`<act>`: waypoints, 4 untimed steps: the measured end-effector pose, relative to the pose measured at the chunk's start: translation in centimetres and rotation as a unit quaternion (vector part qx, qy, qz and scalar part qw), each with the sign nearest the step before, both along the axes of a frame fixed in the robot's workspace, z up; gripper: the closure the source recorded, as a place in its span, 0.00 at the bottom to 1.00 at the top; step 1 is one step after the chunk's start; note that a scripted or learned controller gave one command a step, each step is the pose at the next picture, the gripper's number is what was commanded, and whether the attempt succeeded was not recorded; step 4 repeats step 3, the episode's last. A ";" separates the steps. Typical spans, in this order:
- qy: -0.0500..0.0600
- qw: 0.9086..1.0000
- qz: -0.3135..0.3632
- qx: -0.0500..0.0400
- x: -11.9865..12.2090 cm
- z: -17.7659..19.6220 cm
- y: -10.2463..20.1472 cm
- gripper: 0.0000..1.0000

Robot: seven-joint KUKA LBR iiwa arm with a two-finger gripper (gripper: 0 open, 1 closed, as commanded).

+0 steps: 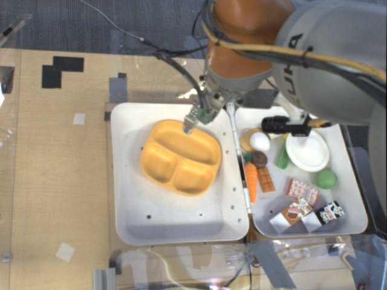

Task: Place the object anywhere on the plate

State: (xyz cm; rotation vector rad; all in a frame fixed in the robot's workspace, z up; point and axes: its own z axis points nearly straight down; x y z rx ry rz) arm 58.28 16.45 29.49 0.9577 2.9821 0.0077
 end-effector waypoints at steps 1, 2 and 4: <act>0.004 0.994 0.112 -0.001 0.6 -9.2 6.6 1.00; 0.001 0.997 0.078 0.000 4.8 -9.7 7.1 1.00; 0.000 0.930 0.367 -0.002 2.0 -9.6 7.1 1.00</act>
